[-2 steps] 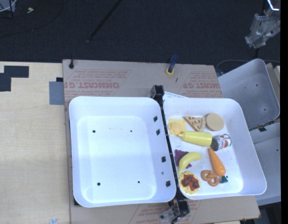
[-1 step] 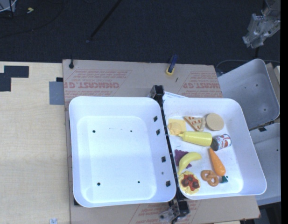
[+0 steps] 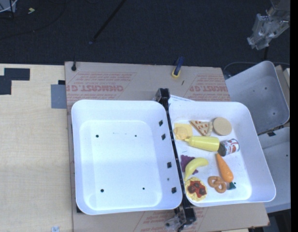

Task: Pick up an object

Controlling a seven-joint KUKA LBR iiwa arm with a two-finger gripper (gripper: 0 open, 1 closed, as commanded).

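Approach step, nothing grasped yet. Gripper high at far right, well apart from bins; finger state not readable. Toy food, e.g. mustard bottle, in right bin. Next: descend over one item.

The brown cardboard sheet under the two shallow white bins bears red printed lettering, shown upside down and mirrored, so it cannot be read for certain. One print lies behind the left bin, another behind the right bin, and fainter red print shows at the sheet's near edge.
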